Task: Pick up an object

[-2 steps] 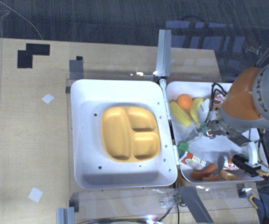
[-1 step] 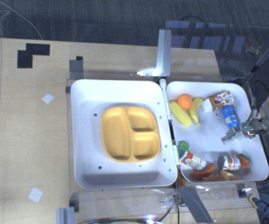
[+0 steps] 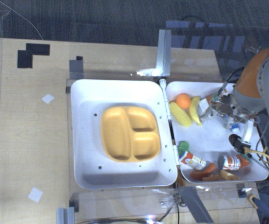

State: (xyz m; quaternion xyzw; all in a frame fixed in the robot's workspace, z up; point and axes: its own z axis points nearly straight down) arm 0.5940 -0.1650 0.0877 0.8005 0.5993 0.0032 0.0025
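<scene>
The left shallow white plastic bin (image 3: 85,169) holds one thing, a yellow plastic tray (image 3: 127,133) with three compartments, lying flat near its middle. All the small things lie in the right shallow white plastic bin (image 3: 211,136).

In that bin's upper left part, three of them crowd together:
- An orange round fruit (image 3: 183,100) lies at the top.
- A yellow corn cob (image 3: 180,114) lies slantwise just below and left of the fruit, touching it.
- A yellow banana (image 3: 195,110) lies just to the fruit's right.

Along the lower edge lies a second row:
- A small green leafy piece (image 3: 183,147) lies against the left wall.
- A red-and-white bottle (image 3: 194,161) lies on its side just below the green piece.
- An orange-red long piece (image 3: 204,171) lies by the front wall.
- A red-and-white can (image 3: 231,162) lies on its side towards the right.
- A tan piece (image 3: 228,174) lies just below the can.

The middle of this bin's floor is bare.

The grey arm with the orange band reaches in from the right over the pale wooden bench (image 3: 31,125). The gripper (image 3: 211,108) sits low in the upper part of the right bin, just beside the banana on its right. It is well apart from the lower row. A pale bit shows at its tip next to the banana, too small to make out. I cannot tell whether the gripper is spread or pressed together, nor whether it touches the banana. No object shows clearly held in it.
</scene>
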